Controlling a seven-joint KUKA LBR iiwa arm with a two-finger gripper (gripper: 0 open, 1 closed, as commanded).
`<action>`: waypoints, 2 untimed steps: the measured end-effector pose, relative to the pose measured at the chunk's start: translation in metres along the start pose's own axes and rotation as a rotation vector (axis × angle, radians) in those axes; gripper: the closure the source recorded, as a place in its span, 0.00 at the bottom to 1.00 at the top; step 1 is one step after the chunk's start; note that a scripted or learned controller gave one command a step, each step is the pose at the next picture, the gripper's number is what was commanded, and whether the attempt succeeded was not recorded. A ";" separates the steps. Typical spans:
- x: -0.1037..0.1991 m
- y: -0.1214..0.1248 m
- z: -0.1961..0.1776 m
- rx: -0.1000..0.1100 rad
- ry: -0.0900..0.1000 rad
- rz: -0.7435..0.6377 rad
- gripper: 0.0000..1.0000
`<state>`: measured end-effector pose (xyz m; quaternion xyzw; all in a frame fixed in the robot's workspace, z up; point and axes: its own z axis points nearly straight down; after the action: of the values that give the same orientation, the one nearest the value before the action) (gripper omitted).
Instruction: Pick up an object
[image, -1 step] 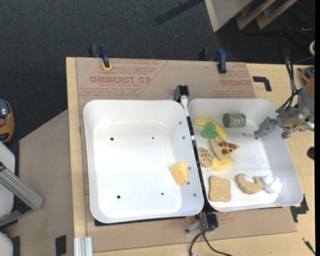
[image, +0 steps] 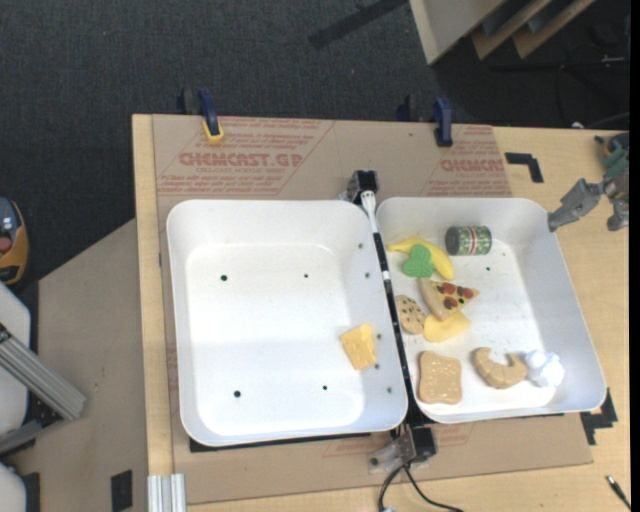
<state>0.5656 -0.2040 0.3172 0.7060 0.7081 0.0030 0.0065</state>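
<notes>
1. We see the gripper (image: 578, 203) at the right edge of the view, outside the right bin (image: 560, 290), near its far right corner; whether it is wide or narrow we can't tell at this res. Nothing visible in it.
2. Candidate objs all sit in the right bin, mostly along its left wall: green can (image: 468, 240) lying on its side, yellow banana (image: 428, 252) under a green piece (image: 419, 263), pizza slice (image: 448, 295), cookie (image: 408, 314), toast slice (image: 440, 377), pretzel-like piece (image: 498, 368) touching a white lump (image: 543, 369).
3. Left bin (image: 200, 300) holds one yellow cheese wedge (image: 360, 346), close to the divider.
4. Our judgement: toy food, prob. light, stiff plastic, smooth, so some slip risk.
5. Best pick, we think: the can. It stands apart from neighbours; grip across its round body, midway along. May roll if nudged.
6. Flat items (toast, cookie) lie low; edges hard to catch.
</notes>
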 end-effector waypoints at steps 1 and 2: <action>0.034 -0.003 -0.153 -0.009 -0.001 -0.003 0.00; 0.032 -0.003 -0.153 0.006 0.000 0.001 1.00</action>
<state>0.5603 -0.1709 0.4702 0.7064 0.7078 0.0008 0.0040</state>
